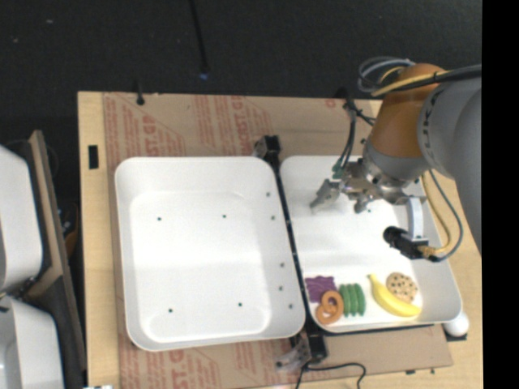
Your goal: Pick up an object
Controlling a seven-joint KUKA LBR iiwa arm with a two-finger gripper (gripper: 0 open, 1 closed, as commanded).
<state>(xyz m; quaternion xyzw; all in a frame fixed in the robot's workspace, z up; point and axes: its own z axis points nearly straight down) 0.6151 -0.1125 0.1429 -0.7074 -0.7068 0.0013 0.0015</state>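
Here the claw (342, 197) hangs spread open above the right bin (340, 241), gripping nothing, well apart from the banana (391, 300).

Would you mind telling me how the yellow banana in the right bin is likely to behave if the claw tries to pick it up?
The banana looks like smooth moulded plastic, so probably stiff, light and a bit slippery. Its curved shape may let it rock or swivel when nudged. It lies against the cookie near the bin's front wall, so neighbours would likely shift too.
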